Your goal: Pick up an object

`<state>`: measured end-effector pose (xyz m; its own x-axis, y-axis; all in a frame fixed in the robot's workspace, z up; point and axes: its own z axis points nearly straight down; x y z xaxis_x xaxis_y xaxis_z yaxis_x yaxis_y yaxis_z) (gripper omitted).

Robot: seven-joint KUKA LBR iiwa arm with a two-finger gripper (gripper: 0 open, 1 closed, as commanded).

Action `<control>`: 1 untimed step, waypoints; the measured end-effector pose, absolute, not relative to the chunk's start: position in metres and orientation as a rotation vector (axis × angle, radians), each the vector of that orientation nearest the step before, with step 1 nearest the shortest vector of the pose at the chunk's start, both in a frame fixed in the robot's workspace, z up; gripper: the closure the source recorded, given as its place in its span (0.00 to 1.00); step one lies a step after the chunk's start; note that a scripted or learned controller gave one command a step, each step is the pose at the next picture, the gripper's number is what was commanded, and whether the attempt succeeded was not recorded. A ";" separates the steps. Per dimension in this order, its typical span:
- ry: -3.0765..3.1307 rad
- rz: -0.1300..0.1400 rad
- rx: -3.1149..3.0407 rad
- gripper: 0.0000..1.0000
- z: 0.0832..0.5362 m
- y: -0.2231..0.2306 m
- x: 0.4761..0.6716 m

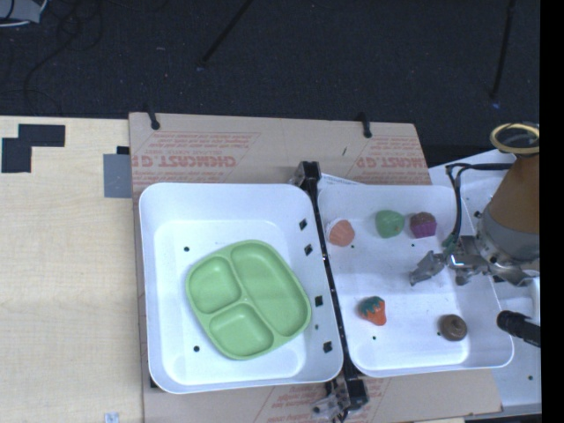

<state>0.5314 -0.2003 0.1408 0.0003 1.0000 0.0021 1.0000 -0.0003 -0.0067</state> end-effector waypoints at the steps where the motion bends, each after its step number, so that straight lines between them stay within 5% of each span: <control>1: -2.216 0.005 -2.217 0.00 0.087 -0.199 0.530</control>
